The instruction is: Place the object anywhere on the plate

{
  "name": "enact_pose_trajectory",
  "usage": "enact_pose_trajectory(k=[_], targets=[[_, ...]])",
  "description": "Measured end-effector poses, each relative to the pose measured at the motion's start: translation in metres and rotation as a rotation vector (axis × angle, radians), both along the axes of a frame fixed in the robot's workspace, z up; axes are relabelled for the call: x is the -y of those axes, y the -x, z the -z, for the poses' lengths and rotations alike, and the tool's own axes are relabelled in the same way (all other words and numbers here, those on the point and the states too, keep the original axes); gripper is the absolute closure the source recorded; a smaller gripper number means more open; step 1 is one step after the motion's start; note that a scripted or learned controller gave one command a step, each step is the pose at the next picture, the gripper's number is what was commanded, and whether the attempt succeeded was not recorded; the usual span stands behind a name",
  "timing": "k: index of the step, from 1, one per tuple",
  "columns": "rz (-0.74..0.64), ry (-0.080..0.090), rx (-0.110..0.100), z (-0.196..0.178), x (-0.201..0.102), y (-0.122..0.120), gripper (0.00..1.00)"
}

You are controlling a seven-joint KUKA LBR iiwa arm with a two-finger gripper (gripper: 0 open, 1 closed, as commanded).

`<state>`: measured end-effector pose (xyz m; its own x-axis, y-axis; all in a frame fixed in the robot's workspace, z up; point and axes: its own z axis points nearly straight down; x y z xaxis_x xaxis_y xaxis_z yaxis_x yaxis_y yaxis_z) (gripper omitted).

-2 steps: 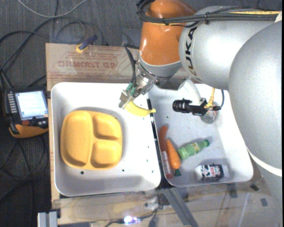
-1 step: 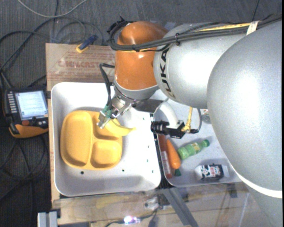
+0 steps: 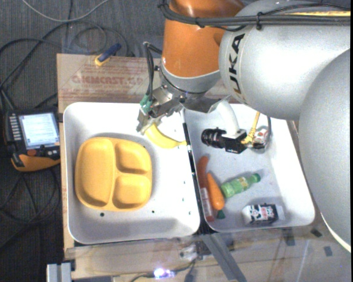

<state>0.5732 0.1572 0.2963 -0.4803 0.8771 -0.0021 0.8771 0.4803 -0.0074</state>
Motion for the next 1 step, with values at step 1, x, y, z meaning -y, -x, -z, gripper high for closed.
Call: enact_pose_trajectory(k=[1], targets=[[0.001, 0.001, 0.0, -0.0001, 0.0003, -0.0001, 0.0]])
